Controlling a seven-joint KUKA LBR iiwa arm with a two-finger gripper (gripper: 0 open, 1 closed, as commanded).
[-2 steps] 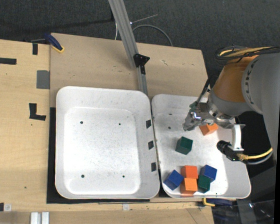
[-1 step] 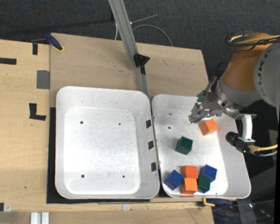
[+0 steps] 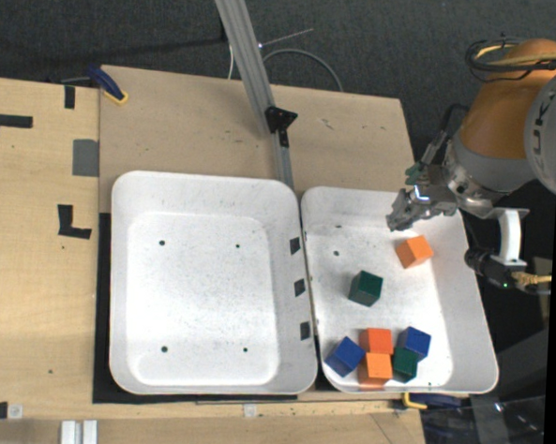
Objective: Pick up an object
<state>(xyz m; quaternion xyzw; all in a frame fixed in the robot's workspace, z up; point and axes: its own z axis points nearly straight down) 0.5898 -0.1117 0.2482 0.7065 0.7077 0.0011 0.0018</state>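
My gripper (image 3: 402, 217) hangs over the upper right part of the right bin (image 3: 340, 211), just up and left of an orange block (image 3: 413, 250). Nothing shows between its fingers, and their spacing is too small to read. A dark green block (image 3: 366, 287) lies alone near the bin's middle. A cluster sits at the bin's front: a blue block (image 3: 346, 355), two orange blocks (image 3: 378, 341) (image 3: 377, 366), a green block (image 3: 405, 363) and another blue block (image 3: 416, 342).
The left bin (image 3: 204, 287) sits beside the right one, with small black clips along the shared wall. A slanted metal pole (image 3: 254, 69) crosses above the bins. The grey and orange arm (image 3: 505, 118) enters from the right.
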